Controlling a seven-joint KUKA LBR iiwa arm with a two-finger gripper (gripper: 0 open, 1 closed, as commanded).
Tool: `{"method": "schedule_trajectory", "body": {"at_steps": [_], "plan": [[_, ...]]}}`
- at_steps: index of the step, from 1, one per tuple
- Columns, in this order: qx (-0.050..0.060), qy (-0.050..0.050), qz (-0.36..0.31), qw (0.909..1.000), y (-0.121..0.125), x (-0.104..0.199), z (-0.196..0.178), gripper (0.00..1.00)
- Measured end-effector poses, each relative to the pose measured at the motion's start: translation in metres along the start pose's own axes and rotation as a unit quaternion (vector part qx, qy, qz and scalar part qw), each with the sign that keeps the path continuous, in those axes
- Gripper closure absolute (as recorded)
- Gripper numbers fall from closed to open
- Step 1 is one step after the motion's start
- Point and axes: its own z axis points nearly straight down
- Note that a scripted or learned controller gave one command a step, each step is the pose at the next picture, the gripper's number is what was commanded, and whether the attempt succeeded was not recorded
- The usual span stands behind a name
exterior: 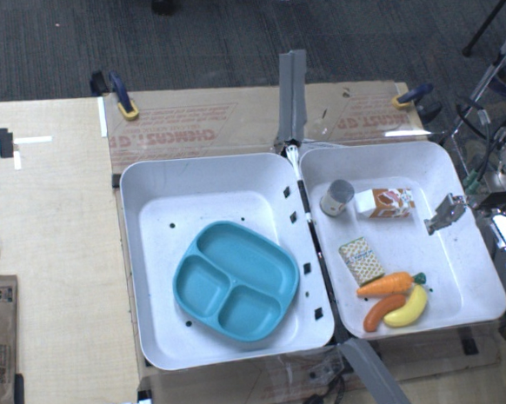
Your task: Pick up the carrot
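Note:
The carrot (386,285) is orange with a small green tip at its right end. It lies on its side near the front of the right bin (462,250), between a patterned packet and a yellow banana. My gripper (446,212) hovers over the right bin's right side, to the upper right of the carrot and clearly apart from it. Nothing shows in its grasp.
A yellow banana (407,307) and an orange-red sausage (377,312) lie just in front of the carrot, touching or nearly touching it. A patterned packet (360,259), a grey cup (336,197) and a small carton (386,202) sit farther back. The left bin (149,214) holds a blue divided plate (235,281).

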Motion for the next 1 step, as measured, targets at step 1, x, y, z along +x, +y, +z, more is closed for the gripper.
{"method": "schedule_trajectory", "body": {"at_steps": [1], "plan": [[-0.002,0.0,-0.043,0.9991,-0.0229,0.0259,0.1244,0.0]]}}
